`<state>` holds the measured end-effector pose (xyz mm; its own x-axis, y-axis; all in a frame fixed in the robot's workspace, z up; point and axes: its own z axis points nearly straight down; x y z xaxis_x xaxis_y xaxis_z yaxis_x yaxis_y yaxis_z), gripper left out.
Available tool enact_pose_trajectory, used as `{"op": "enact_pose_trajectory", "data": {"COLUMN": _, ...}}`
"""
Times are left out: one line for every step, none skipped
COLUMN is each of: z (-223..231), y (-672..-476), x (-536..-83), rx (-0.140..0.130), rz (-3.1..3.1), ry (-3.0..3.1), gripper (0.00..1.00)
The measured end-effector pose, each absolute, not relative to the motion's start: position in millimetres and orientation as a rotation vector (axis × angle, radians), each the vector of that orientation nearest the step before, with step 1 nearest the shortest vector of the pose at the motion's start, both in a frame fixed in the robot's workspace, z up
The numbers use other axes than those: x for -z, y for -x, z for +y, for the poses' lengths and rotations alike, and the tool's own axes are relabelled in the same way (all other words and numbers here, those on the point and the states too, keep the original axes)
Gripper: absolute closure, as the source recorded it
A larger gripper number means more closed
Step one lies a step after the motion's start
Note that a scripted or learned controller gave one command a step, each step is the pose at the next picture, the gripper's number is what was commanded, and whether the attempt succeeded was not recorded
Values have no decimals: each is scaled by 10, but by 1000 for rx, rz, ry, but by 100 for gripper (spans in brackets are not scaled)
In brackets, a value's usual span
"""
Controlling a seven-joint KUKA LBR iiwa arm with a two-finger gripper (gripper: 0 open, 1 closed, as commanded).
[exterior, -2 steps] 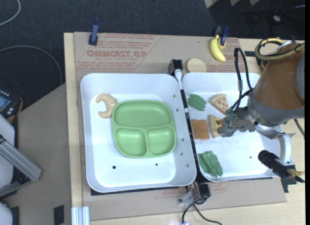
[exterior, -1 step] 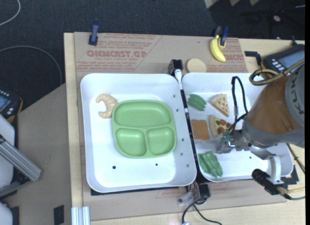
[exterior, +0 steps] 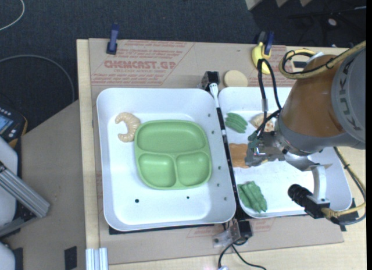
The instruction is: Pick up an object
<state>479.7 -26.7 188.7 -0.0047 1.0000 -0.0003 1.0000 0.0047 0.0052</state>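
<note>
Arm low over the right bin (exterior: 343, 190), left bin (exterior: 110, 164) holding a tray.

Green divided tray (exterior: 172, 153) fills the left bin, croissant (exterior: 128, 125) touching its upper-left corner. Right of the tray: leafy green (exterior: 236, 121), orange piece (exterior: 238, 153) under the gripper (exterior: 256, 153), bean bundle (exterior: 253, 196) pointing diagonally. Whether the pincer is parted or closed cannot be told.

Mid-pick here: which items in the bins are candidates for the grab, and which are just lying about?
In play:
gripper, low in the right bin
orange-brown item beside it
upper green piece
lower green piece

Lying about:
green divided plate in the left bin
tan croissant beside the plate
blue clamp on the board
</note>
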Motion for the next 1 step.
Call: {"op": "enact_pose_trajectory", "data": {"z": -292, "y": -4798, "x": -1945, "rx": -2, "rz": 2221, "ry": -2220, "gripper": 100}}
